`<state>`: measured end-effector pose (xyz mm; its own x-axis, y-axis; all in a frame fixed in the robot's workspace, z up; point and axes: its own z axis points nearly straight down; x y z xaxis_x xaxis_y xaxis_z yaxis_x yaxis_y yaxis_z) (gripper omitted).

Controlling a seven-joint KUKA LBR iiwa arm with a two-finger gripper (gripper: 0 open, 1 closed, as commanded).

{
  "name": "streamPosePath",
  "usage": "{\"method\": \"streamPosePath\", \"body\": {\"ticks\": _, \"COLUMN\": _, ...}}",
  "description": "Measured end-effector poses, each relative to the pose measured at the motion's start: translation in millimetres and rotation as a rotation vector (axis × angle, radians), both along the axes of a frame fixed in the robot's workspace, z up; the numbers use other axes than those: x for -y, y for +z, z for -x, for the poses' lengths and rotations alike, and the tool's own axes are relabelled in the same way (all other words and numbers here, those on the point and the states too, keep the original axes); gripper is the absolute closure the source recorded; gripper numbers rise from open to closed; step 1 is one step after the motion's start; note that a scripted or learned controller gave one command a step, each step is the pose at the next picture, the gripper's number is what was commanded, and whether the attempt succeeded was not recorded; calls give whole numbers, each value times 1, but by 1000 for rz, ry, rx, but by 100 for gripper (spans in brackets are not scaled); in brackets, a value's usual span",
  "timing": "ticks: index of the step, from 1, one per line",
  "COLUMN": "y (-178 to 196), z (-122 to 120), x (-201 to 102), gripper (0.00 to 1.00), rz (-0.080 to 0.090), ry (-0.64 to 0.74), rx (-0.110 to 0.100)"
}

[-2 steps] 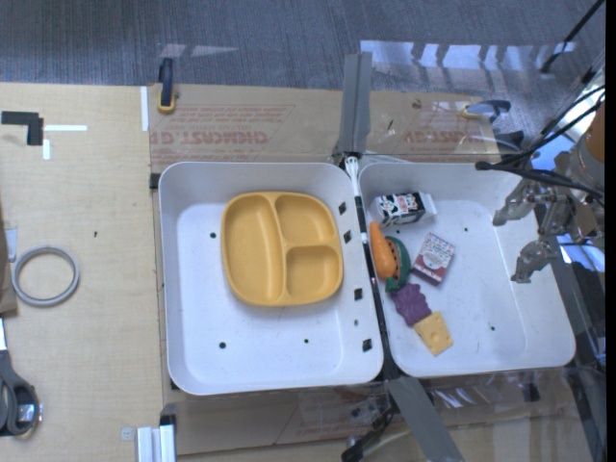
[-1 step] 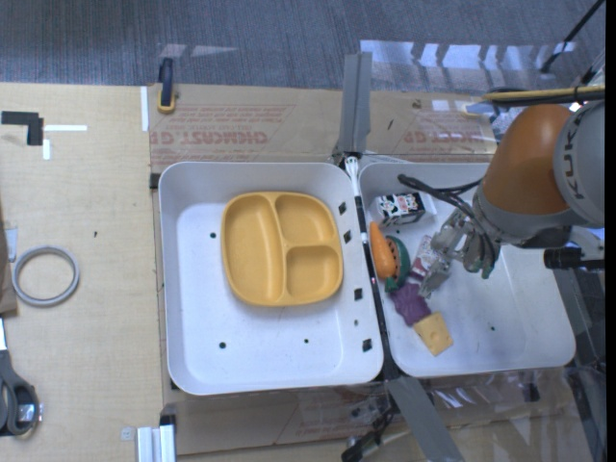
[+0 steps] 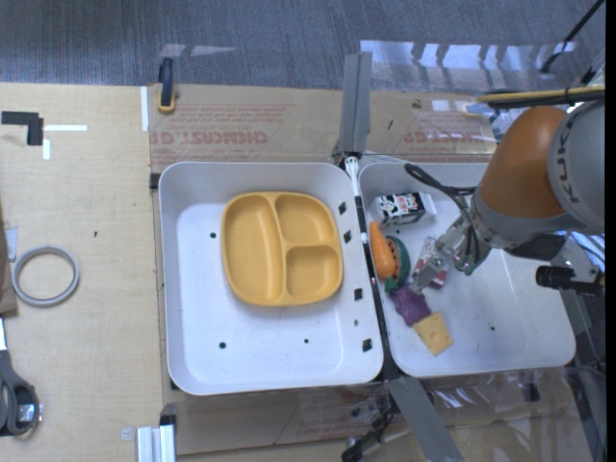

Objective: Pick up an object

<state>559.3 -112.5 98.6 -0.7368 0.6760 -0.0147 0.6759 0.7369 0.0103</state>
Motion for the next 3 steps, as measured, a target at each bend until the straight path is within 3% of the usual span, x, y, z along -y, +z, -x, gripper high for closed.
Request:
{"method": "streamPosePath", "body": {"ticks": 1, "y": 94, "z": -35, "x": -26, "gripper": 0, "rz": 3, "ry": 284, "rx": -15}}
{"method": "streamPosePath", "body": {"ticks": 2, "y": -7, "z": -10, "x": -16, "gripper": 0, "rz": 2, "ry": 254, "rx": -16}}
{"method": "streamPosePath", "body": {"ticks": 3, "y": -6, "z": -42, "x": -18, "gripper": 0, "rz": -2, "ry": -153, "rx": -16}}
